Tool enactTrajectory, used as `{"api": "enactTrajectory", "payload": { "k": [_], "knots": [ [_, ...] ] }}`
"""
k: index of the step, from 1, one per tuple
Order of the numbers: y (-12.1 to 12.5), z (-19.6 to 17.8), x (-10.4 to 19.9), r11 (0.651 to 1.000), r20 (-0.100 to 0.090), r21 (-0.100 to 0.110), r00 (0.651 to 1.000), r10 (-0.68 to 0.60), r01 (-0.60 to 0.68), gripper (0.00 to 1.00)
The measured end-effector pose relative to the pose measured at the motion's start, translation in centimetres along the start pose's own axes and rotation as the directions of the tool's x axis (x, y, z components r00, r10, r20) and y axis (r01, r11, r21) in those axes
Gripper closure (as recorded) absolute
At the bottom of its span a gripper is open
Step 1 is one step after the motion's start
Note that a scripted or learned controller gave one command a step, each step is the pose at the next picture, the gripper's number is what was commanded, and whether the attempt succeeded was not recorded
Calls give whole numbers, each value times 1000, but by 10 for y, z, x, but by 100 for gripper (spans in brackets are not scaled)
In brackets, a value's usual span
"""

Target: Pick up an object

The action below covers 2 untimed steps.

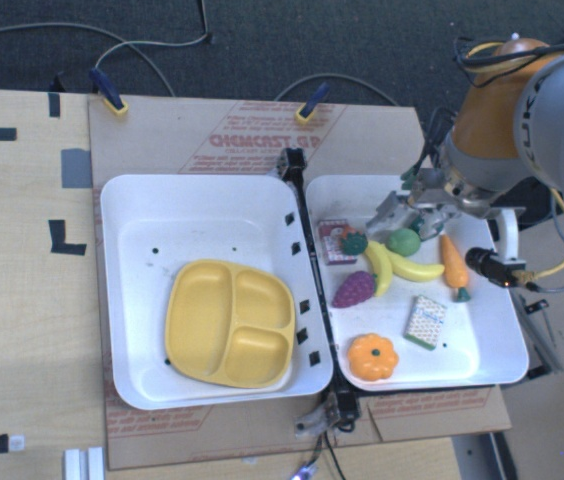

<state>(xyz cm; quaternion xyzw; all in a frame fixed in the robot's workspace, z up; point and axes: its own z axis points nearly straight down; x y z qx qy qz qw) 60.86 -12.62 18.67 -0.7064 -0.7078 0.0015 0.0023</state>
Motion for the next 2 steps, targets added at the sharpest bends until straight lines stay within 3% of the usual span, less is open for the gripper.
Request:
{"api": "enactTrajectory", "payload": {
  "k": [1,2],
  "knots": [
    [9,37,-59,1000,2,1,1000,2,-2,0],
    [-11,94,7,1000,-1,1,1000,0,0,0]
  ]
}}
